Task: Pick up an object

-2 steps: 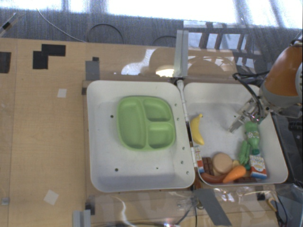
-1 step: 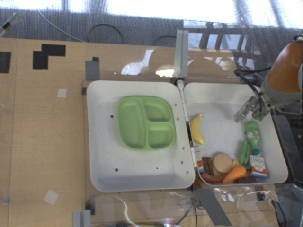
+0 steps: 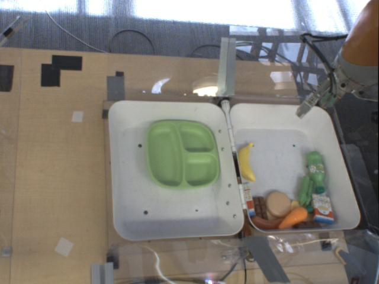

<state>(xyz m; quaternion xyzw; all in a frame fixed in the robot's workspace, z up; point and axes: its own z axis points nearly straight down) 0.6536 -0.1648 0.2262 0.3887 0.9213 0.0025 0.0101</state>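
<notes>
While you look down at the wooden surface point(image 3: 53, 176), the nearest toys sit bunched in the front corner of the right bin point(image 3: 278, 144). You can see an orange carrot point(image 3: 294, 218), a round tan bun point(image 3: 278, 204), a brown sausage point(image 3: 265, 222) and a small red and white carton point(image 3: 323, 209), all close together. Just behind them lies a green bottle point(image 3: 315, 171). A yellow banana point(image 3: 246, 162) rests by the wall between the bins. Over in the left bin point(image 3: 127, 176), a green plate with three parts point(image 3: 182, 153) lies flat in the middle. Farther back, the arm point(image 3: 362, 40) hangs above the right bin's far corner. Its fingers point(image 3: 309, 105) are up in the air with nothing in them, but you cannot tell how wide they are.
</notes>
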